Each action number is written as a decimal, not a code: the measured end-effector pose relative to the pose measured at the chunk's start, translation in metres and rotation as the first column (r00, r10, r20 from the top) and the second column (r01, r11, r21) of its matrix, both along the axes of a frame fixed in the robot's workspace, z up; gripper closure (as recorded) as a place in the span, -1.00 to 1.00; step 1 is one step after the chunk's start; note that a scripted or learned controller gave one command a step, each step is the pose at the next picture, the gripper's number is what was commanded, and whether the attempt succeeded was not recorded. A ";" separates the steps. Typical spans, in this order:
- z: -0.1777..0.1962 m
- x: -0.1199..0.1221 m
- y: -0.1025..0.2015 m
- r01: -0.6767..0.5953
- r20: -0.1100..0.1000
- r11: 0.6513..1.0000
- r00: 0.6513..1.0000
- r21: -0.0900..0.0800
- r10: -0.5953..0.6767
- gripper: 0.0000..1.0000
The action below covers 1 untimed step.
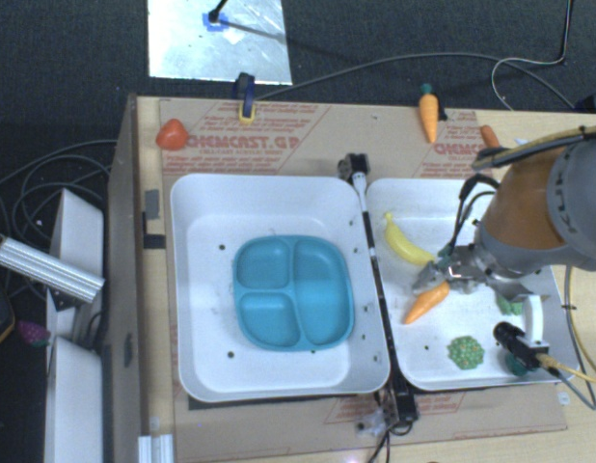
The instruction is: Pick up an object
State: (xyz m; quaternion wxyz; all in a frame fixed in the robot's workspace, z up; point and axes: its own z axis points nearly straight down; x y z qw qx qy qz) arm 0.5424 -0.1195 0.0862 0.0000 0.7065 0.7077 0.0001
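Gripper over the carrot in the right bin

The gripper (441, 278) sits at the upper end of the carrot (426, 303), whose long axis slants down-left toward the divider; whether the fingers grip it, I cannot tell. A banana (404, 243) lies just above.

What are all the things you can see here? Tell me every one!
white bins: 2, white, side by side on the bench
divided plate: 1, blue, in the left bin
banana: 1, yellow, right bin, near its left wall
carrot: 1, orange, right bin, at the gripper
broccoli piece: 1, green, right bin, near front
second carrot: 1, orange, on the bench behind the right bin
orange toy: 1, bench's back left corner
arm: 1, grey with orange band, over the right bin
gripper: 1, by the carrot
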 end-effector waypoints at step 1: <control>-0.002 0.024 0.010 -0.001 0.002 1.000 1.000 0.000 0.001 -1.00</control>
